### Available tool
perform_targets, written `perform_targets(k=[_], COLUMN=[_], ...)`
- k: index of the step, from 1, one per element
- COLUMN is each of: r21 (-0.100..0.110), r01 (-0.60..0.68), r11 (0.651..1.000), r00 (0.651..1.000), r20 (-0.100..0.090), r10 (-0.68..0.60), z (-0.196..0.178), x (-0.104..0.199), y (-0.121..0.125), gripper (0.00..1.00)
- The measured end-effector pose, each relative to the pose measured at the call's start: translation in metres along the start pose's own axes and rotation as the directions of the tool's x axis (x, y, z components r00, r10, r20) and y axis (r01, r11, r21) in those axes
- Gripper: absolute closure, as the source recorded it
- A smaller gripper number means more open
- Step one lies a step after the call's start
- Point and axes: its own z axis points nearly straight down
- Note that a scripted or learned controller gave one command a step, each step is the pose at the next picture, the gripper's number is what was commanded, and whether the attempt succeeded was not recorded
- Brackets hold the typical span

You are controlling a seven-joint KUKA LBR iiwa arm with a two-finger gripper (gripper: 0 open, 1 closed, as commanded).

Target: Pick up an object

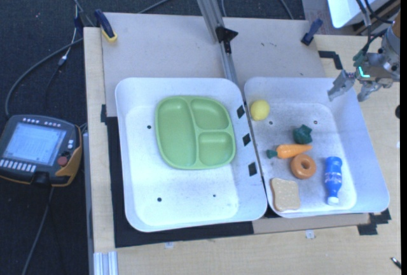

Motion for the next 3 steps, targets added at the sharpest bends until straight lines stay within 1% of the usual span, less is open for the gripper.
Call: perform_targets(k=[1,2,3], r21=[-0.002,0.003,0.003], r01=[0.001,0.000,-0.001], r11=[1.000,1.000,1.000], r00=[1.000,1.000,1.000], r20=[0.001,-0.001,-0.001], r10=[-0.001,0.000,0.001], z=[-0.001,0.055,0.104], x=[0.000,-0.006,-0.014], y=[0.001,0.007,0.001], gripper=[0.00,0.00,0.00])
